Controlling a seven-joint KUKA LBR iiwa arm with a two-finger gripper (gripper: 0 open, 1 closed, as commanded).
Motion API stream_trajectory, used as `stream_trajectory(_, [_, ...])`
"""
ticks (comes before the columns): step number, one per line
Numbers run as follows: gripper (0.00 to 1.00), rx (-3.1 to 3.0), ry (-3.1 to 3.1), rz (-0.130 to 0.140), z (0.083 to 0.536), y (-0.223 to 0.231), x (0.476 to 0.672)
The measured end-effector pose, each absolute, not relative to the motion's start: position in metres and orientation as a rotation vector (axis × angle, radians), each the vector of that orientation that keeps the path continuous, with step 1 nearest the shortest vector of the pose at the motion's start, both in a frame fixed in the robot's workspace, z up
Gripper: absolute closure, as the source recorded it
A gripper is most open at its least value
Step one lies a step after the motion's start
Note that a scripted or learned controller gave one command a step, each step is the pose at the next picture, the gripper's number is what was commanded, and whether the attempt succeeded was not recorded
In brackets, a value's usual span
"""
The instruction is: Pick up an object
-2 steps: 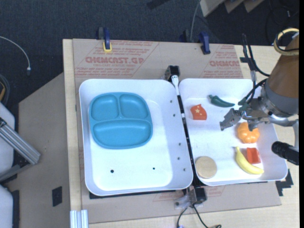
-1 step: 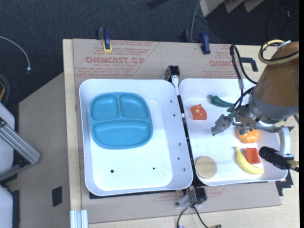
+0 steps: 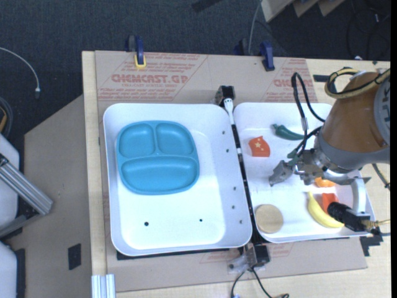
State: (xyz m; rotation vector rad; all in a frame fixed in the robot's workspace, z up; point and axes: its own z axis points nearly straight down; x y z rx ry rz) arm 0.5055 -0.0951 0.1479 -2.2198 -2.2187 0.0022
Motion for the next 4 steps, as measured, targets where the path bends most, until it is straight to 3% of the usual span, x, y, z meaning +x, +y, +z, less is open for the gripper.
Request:
stream_trajectory(1, [0.00,-2.219,-2.218,0.004,0.094,-0.101,0.513])
stream_trajectory(2, [1.00,-2.223,-2.220,0.000,0.107,-0.101,0.513])
stream_trajectory(4, [1.00,-2.222,-2.225,-0.002,0.227,-0.095,0.508])
